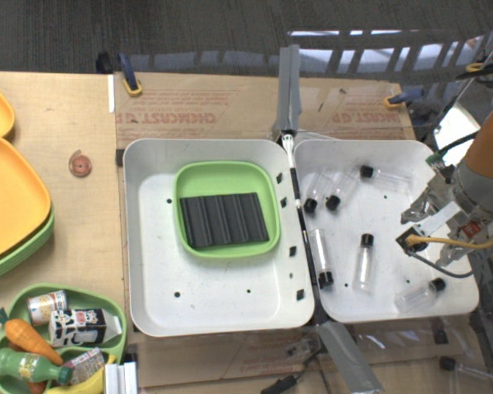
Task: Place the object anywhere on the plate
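Orange plates [12,199] cut by left edge; front-right vial [416,296] faint.

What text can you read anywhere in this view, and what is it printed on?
"CHEMCAST GP": red print, upside down, on the cardboard behind the left bin, and again behind the right bin.
Smaller red lines beside that print: too small to read.
Black-and-white label on the packet in the green bowl: blurred, unreadable.
Label on the small can in that bowl: blurred, unreadable.
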`<state>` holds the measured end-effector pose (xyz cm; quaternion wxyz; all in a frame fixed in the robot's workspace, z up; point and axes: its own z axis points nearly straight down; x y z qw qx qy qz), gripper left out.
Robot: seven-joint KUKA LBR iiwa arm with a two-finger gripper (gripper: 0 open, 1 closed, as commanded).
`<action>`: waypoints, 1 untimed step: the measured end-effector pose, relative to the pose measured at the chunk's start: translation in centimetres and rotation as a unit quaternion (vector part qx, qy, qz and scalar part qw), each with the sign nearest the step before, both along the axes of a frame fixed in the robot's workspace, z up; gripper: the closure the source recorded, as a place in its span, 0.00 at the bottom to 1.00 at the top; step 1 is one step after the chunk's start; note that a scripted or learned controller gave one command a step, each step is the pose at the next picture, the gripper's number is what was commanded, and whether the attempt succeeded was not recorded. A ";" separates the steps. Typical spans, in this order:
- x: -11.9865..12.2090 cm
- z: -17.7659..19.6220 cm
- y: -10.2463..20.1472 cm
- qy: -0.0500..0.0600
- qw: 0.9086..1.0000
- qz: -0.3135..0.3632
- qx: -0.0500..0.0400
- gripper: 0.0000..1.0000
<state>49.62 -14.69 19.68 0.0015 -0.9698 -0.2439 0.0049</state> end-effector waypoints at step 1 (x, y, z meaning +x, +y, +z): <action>-2.0 -5.2 -4.9 0.000 0.990 -0.144 0.000 0.00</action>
